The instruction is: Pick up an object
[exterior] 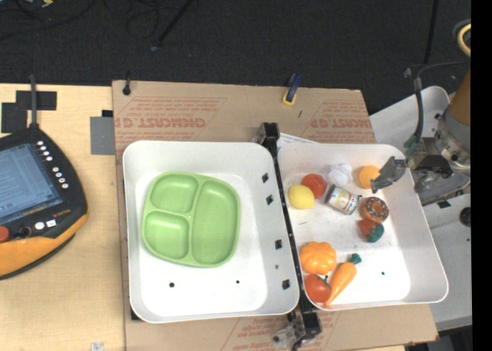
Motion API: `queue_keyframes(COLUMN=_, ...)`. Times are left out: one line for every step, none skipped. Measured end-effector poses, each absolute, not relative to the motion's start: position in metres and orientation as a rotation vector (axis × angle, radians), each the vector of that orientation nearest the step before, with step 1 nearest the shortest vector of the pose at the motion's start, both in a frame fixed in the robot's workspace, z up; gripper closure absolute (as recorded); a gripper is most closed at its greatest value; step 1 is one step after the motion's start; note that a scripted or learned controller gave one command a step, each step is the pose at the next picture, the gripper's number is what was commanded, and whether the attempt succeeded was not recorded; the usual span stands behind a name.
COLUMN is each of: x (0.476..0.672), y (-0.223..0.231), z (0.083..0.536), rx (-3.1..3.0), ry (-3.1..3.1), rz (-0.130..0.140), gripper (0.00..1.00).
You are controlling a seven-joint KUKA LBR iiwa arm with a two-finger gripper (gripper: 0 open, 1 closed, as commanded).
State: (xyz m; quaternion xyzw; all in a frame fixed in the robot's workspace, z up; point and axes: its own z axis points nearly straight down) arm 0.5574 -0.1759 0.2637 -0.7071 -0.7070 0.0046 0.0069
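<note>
1. Nearest the camera, at the front of the right bin (pixel 430 280), a carrot (pixel 343 280) lies at a slant with its green top pointing away from the viewer, touching a red tomato (pixel 316 289) at the bin's near left corner.
2. Just behind them sits an orange bell pepper (pixel 318 256), close to the divider between the 2 bins.
3. The left bin (pixel 146 280) holds a green plate (pixel 192 219) with 3 compartments, lying flat near its middle.
4. On the worktop (pixel 77 296) at the far left rests a pendant (pixel 34 200) with an orange body and a lit screen.
5. Mid-bin on the right, a dark green item (pixel 372 232) touches a brown round piece (pixel 373 209); a small jar (pixel 342 200) lies on its side just beside them.
6. Left of the jar, a yellow lemon (pixel 301 198) touches a red apple (pixel 313 184).
7. Farther back lie a white object (pixel 339 173) and an orange fruit (pixel 368 175).
8. The tool (pixel 387 173) reaches over the right bin's far right part, just beside the orange fruit; I cannot tell whether it is released or clenched, and nothing shows in its grasp.
9. Cardboard (pixel 231 115) lies under both bins.
</note>
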Motion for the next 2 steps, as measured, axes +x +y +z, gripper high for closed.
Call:
queue_keyframes(x=0.559, y=-0.176, z=0.269, rx=-2.215, ry=-2.218, rz=0.007, gripper=0.00)
queue_keyframes(x=0.557, y=-0.166, z=0.215, rx=-2.214, ry=-2.212, rz=0.010, gripper=0.00)
